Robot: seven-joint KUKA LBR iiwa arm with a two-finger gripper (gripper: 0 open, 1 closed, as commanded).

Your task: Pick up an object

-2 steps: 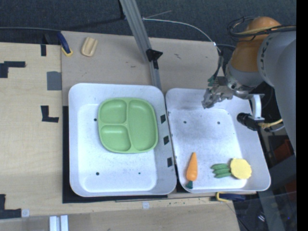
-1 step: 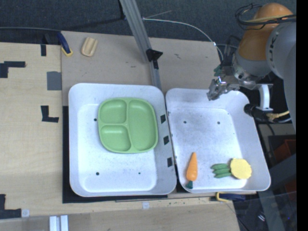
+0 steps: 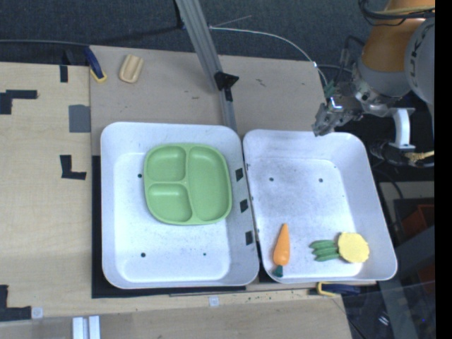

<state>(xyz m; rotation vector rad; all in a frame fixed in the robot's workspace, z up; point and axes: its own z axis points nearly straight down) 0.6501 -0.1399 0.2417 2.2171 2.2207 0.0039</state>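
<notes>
An orange toy carrot [image 3: 282, 244] lies near the front edge of the right bin [image 3: 353, 154]. To its right sit a small green pea pod [image 3: 324, 249] and a yellow round piece [image 3: 353, 247], touching each other. My gripper [image 3: 323, 123] hangs over the back rim of the right bin, far from all three, and nothing shows beneath it. A green divided plate [image 3: 188, 183] rests in the left bin [image 3: 116, 189].
A grey metal pole [image 3: 201, 37] slants from the top down to the gap between the bins. A small tan block [image 3: 131, 68] and a blue-yellow clip [image 3: 94, 64] lie on the bench behind the left bin. Cables [image 3: 402, 147] hang at the right.
</notes>
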